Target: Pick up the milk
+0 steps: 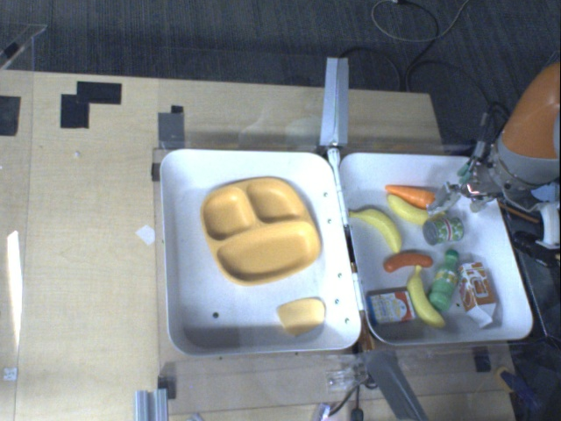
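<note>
The milk (478, 293) is a small white carton with brown-orange print, lying on its side in the near right corner of the right bin (517, 323). My gripper (465, 188) hangs over the far right part of that bin, beside the carrot (410, 196) and just above the green can (443, 229). It is well apart from the milk, which lies nearer the camera. Nothing is seen held in the gripper. The orange band of the arm (536, 117) shows at the right edge.
The right bin also holds two bananas (379, 224) (423, 298), a sausage (408, 260), a green bottle (444, 280) touching the milk's left side, and a blue-and-orange box (390, 306). The left bin (175, 261) holds a yellow sectioned plate (260, 229) and a small yellow block (301, 315).
</note>
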